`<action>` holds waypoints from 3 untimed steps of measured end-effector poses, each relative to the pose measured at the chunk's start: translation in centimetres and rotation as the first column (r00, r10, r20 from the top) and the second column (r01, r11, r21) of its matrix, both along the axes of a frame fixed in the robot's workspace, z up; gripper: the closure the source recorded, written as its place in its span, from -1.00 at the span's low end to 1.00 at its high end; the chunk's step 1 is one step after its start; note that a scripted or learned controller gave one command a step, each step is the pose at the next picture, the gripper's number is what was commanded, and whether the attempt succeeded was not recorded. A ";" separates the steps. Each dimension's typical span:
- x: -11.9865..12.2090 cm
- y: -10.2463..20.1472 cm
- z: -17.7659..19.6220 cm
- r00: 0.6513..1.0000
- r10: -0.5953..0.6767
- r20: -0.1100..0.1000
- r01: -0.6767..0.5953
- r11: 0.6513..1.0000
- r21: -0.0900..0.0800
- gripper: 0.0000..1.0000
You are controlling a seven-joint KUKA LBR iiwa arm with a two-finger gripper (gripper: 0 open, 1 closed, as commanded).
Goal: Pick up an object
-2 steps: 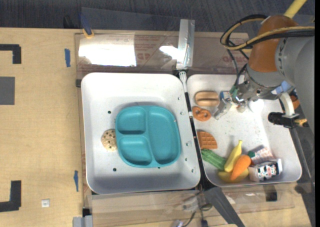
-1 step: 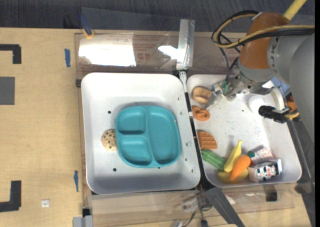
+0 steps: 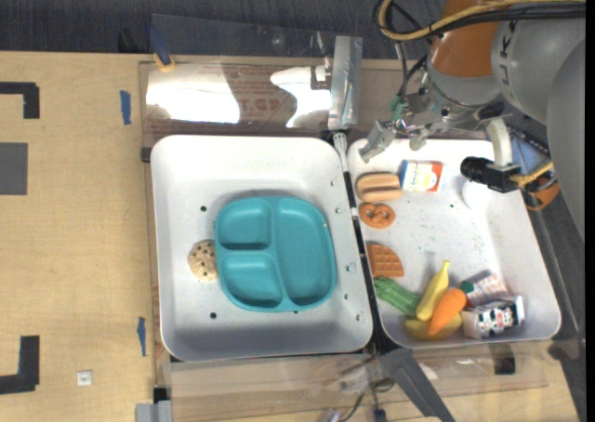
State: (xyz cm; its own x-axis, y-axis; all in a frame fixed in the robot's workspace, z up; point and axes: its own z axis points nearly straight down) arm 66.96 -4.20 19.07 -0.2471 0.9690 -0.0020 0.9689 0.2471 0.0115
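Two bins (image 3: 177,318), gripper (image 3: 398,132) at right bin's far edge

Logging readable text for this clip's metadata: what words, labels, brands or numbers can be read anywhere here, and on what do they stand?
None can be read.
Small carton in the right bin: white, orange and blue print, too blurred to read.
Milk carton with black patches, at the right bin's near edge: marks too small to read.
Packet next to it: reddish print, unreadable.
Clear panel behind the left bin: faint reddish print, washed out by glare.
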 end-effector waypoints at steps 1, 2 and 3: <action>-0.2 3.3 -0.5 0.983 0.182 -0.010 -0.182 0.983 -0.001 -1.00; -8.8 -0.6 -0.5 0.947 0.320 -0.011 -0.320 0.947 -0.002 -1.00; -0.4 -7.9 -3.6 0.944 0.331 -0.014 -0.331 0.944 -0.002 -1.00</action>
State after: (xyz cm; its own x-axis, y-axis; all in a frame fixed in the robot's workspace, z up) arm 66.55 -12.11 15.44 -0.5538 0.8327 -0.0009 0.8327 0.5538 -0.0025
